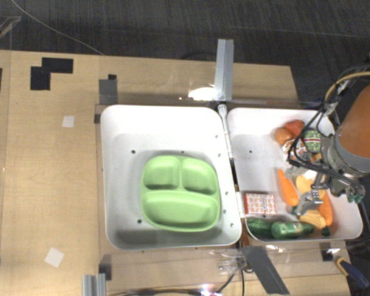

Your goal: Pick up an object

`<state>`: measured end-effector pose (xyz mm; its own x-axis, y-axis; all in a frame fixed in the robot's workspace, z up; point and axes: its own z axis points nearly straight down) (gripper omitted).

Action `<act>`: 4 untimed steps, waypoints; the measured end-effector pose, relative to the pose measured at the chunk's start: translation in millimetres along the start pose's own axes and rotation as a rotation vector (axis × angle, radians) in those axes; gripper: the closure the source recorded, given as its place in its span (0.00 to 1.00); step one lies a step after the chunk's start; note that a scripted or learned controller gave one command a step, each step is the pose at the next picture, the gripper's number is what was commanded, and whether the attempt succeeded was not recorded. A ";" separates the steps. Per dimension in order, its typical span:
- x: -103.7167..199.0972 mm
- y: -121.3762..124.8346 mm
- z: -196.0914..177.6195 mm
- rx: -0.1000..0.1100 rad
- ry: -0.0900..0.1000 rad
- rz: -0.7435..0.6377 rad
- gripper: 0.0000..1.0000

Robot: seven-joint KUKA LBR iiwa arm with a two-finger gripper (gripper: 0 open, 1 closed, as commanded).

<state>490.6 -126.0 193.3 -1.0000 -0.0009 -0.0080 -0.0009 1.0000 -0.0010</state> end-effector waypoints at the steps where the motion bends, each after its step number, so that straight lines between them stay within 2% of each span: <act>1: -33.8 10.3 90.0 0.004 -0.018 -0.060 0.00; 2: -34.4 2.4 97.7 0.002 -0.014 -0.034 0.00; 3: -37.5 3.2 88.9 0.005 -0.028 -0.040 1.00; 4: -37.3 3.5 89.2 0.004 -0.027 -0.040 0.00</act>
<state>528.6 -122.6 104.4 -0.9985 -0.0412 -0.0351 -0.0410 0.9991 -0.0063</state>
